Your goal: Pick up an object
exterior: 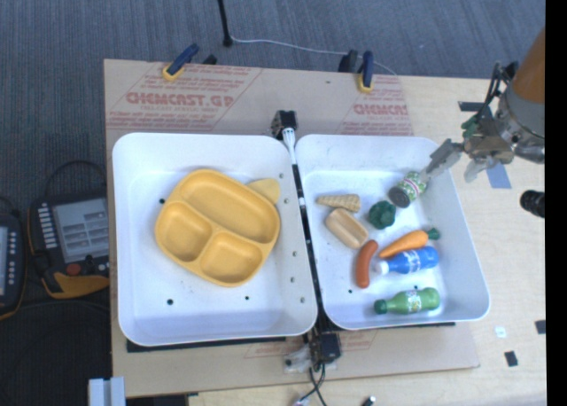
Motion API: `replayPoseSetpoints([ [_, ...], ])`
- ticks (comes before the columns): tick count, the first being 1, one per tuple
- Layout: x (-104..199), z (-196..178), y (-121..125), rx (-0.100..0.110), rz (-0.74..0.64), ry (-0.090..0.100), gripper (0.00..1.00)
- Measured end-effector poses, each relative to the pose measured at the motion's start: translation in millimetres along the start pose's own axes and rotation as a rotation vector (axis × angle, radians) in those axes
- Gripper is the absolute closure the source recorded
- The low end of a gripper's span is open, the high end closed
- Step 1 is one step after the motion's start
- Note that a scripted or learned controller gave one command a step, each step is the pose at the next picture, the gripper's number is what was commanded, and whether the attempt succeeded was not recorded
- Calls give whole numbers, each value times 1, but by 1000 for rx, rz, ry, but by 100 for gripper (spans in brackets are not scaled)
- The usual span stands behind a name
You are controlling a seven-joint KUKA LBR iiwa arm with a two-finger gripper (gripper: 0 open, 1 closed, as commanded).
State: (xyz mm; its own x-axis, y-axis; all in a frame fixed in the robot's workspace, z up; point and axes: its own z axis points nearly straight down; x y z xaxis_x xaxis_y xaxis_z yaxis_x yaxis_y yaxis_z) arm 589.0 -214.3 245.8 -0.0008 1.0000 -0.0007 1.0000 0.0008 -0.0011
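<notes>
On the bench, two white bins are set side by side on a cardboard sheet (177,98) held by yellow-and-blue clamps (181,60). Off the bench at the far left, a grey control pendant (75,227) is seen on the carpet.

In the left bin (142,160), a yellow divided plate (217,227) is laid tilted, three compartments facing up; a small pale yellow piece (264,188) is tucked against its upper right edge.

In the right bin (332,152), the task's objects are clustered mid-bin: a ridged tan piece (339,202), below it a tan bread-like roll (345,228), a red sausage (365,264) lying beside the roll's lower end, a dark green broccoli-like lump (382,214), a small can (408,189) lying tilted near the upper right wall, an orange carrot (406,241), a blue bottle (409,261) touching just under the carrot, and a green bottle (410,301) lying near the lower right corner.

At the right edge, the gripper (462,159) is seen above the bin's upper right corner, fingers spread apart, nothing between them. One finger (440,158) is slanted toward the can, close to it; contact cannot be told. The orange band (537,67) is visible above the wrist.
</notes>
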Motion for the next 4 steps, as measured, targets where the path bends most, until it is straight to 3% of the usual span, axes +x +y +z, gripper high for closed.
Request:
replayPoseSetpoints([
  [1, 6, 142, 58, -1, -1, -2, 0],
  [2, 10, 152, 26, -24, -3, -9, 0],
  [3, 9, 141, 27, -26, -3, -12, 100],
  [4, 9, 141, 27, -25, -2, -12, 0],
])
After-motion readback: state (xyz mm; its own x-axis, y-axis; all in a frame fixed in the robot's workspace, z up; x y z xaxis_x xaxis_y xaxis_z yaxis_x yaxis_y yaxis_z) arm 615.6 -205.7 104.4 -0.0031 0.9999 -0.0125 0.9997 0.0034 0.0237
